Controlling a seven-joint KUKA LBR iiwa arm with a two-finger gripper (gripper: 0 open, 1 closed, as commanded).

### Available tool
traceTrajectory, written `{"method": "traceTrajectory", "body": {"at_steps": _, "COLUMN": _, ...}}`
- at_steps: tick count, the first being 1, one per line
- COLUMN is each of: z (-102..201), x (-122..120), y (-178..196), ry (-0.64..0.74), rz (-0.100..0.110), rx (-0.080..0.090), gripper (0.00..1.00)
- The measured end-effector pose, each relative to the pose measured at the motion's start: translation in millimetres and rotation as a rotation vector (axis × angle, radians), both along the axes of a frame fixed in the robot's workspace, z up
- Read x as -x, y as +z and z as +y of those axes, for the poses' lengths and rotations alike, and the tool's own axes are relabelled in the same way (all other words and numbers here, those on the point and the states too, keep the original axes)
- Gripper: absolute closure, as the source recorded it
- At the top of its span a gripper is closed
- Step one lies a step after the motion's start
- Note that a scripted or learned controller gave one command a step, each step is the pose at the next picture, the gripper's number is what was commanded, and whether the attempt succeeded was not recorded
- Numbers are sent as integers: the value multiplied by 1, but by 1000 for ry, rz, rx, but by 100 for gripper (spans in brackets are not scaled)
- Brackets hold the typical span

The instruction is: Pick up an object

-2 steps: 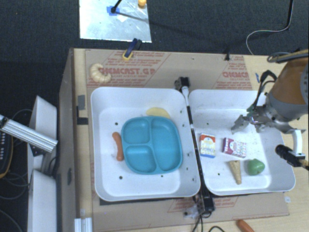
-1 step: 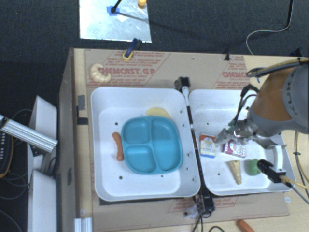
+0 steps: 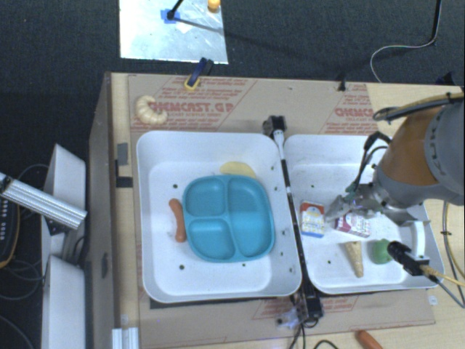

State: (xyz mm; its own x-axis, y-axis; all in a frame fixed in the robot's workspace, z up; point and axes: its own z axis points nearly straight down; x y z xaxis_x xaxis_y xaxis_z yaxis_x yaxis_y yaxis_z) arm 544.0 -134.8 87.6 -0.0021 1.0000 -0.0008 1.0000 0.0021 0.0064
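Observation:
The right bin [image 3: 320, 162] holds a small red, white and blue carton [image 3: 312, 219] near its left wall. A pink and white packet [image 3: 354, 226] lies just right of the carton. Nearer the front are a tan cone [image 3: 354, 257] and a green ball-like object [image 3: 380, 251]. My gripper [image 3: 346, 208] hangs low over the packet, right at its upper left edge and close to the carton. The grey arm with its orange band [image 3: 410, 147] reaches in from the right and hides the bin's right side.
In the left bin [image 3: 156, 195] lie a blue divided plate [image 3: 227, 217], an orange sausage [image 3: 178, 219] and a pale yellow piece [image 3: 237, 169]. A black rail [image 3: 287, 187] runs between the bins. A cream toy [image 3: 151, 109] sits on the bench behind.

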Motion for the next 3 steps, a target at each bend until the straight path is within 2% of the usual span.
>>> {"method": "traceTrajectory", "body": {"at_steps": 1, "z": 2, "x": -3, "y": 13, "ry": 5, "rz": -9, "rx": -1, "gripper": 100}}
{"method": "traceTrajectory", "body": {"at_steps": 2, "z": 2, "x": -3, "y": 12, "ry": 5, "rz": -9, "rx": -1, "gripper": 0}}
{"method": "traceTrajectory", "body": {"at_steps": 3, "z": -1, "x": 12, "y": 106, "ry": 2, "rz": 2, "rx": 1, "gripper": 0}}
